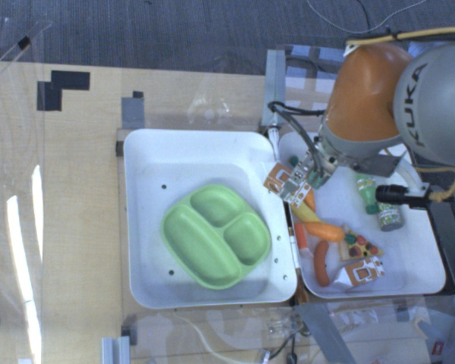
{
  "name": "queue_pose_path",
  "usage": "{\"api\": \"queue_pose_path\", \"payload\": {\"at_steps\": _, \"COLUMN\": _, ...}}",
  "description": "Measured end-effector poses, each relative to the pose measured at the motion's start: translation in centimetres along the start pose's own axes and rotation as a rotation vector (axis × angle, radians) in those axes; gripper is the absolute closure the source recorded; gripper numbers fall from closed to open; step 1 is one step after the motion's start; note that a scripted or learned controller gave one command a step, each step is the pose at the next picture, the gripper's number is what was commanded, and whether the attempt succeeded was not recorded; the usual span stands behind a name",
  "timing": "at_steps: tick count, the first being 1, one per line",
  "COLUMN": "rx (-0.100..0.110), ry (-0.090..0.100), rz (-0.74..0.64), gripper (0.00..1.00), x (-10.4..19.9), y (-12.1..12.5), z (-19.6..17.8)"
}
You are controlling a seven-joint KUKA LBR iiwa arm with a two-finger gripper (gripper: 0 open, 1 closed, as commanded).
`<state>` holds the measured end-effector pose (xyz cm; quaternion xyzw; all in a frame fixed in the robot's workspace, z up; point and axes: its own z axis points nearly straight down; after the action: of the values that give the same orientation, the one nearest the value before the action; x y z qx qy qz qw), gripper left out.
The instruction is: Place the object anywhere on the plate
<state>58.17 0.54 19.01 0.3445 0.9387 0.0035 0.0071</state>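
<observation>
The pincer (307, 174) held a small orange-and-white packet (287, 183) over the bins' shared wall, at three o'clock from the green plate (216, 236). Carry underway; next, travel toward nine o'clock and release.

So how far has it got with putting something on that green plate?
Nothing lies on the plate yet. The tool is over the inner edge of the right bin, with a small orange-and-white packet at its tip; whether it grips it, I cannot tell. Left: carry it left and set it on the plate.
</observation>
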Motion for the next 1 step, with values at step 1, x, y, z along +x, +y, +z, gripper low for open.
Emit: {"api": "queue_pose_path", "payload": {"at_steps": 1, "rx": 0.009, "ry": 0.008, "rz": 0.206, "gripper": 1.00, "x": 8.63, "y": 3.50, "z": 0.46}}
